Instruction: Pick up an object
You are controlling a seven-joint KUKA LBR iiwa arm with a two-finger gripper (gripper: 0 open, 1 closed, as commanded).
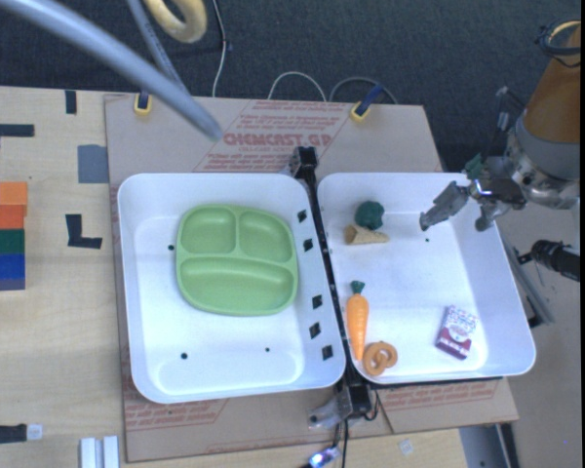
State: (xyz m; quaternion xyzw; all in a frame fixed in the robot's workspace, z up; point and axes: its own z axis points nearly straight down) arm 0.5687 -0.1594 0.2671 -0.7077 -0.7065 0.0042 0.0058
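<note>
Pretzel (378, 357) lies nearest, beside carrot (357, 318); gripper (460, 209) jaws spread, holding nothing; arm cut off at right.

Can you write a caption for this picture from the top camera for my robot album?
Robot gripper hovers over the right bin, near a toy carrot and pretzel.

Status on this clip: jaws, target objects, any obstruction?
Gripper open, above right bin's upper right, holding nothing. Carrot, pretzel, purple packet, green item all lying in bin. Nothing blocking.
</note>
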